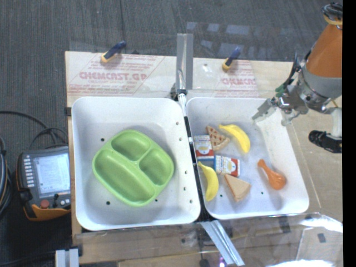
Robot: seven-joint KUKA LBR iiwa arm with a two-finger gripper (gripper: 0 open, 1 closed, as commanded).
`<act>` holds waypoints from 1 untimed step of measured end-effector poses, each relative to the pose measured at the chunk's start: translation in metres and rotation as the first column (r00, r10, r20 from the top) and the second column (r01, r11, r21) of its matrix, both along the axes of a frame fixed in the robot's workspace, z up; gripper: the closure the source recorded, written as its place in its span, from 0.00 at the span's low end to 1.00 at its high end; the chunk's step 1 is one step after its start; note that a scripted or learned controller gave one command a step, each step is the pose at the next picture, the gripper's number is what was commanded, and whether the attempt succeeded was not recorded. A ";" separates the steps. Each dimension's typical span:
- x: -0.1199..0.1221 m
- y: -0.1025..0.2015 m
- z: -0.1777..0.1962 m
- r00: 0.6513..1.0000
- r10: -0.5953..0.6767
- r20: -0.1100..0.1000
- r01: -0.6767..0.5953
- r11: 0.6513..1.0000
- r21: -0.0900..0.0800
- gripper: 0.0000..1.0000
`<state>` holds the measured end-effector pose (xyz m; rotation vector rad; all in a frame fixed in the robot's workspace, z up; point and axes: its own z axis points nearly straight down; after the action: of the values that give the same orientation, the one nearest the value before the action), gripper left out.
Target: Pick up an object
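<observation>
A pale wooden counter [311, 166] stands on dark grey carpeted floor [83, 15] and carries two shallow white plastic bins side by side. Red stencilled lettering on the counter's far edge [114, 75] seems to read "CHEMCAST GP"; a second, partly hidden print lies further right. Two blue and yellow clamps [113, 51] grip that far edge. A grey handheld control pendant with a lit screen [45, 183] lies on the floor to the left. The left bin [89, 113] holds a lime green divided plastic plate [132, 166]. The right bin [295, 196] holds two yellow toy bananas, one [236, 136] pointing from upper left to lower right, the other [208, 181] lying nearly along the bin's length; a toy pizza slice [217, 137]; two small printed cartons [227, 164] with unreadable labels; a tan toy sandwich wedge [238, 188]; and an orange toy drumstick [271, 174], its thin end toward upper left. The two-finger gripper [275, 113] hangs over the right bin's far right corner, its fingers [261, 113] spread apart, gripping nothing.
</observation>
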<state>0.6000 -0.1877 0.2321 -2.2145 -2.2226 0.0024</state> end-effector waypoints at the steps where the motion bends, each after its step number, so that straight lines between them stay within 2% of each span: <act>1: 0.002 0.018 -0.137 0.961 0.275 0.003 -0.275 0.961 0.000 0.00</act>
<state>0.6023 -0.1694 0.0948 -1.8862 -2.5106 -0.0006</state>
